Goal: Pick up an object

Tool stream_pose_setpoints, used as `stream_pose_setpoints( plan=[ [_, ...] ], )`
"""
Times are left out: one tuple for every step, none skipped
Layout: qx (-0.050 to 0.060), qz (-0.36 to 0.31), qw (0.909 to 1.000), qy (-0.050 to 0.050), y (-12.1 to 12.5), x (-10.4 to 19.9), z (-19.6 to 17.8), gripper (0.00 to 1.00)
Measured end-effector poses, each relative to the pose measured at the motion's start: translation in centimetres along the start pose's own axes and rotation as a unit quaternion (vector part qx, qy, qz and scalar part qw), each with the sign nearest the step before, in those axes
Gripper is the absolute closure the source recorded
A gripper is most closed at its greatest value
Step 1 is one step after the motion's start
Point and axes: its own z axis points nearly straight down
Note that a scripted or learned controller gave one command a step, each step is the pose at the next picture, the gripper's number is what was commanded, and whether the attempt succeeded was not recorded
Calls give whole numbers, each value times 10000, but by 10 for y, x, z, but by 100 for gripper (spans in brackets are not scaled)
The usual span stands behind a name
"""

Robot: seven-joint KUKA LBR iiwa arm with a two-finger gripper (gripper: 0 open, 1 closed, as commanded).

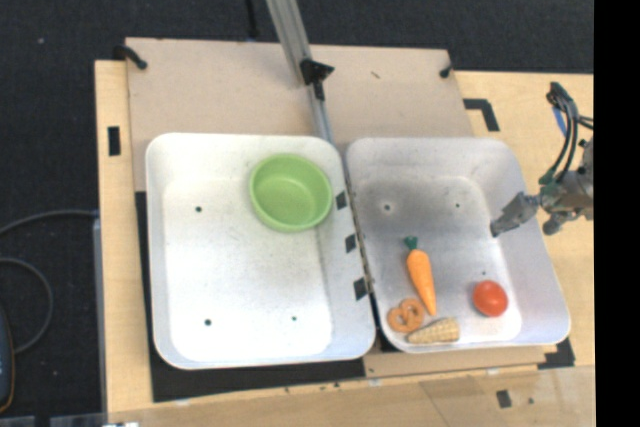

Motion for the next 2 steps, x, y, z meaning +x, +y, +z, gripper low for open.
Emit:
stream_pose_setpoints(
  plan=[
    [-3, 2, 10000, 2, 0, 0, 0, 0],
    [24, 21, 10000, -4, 3, 0, 42, 0]
  ],
)
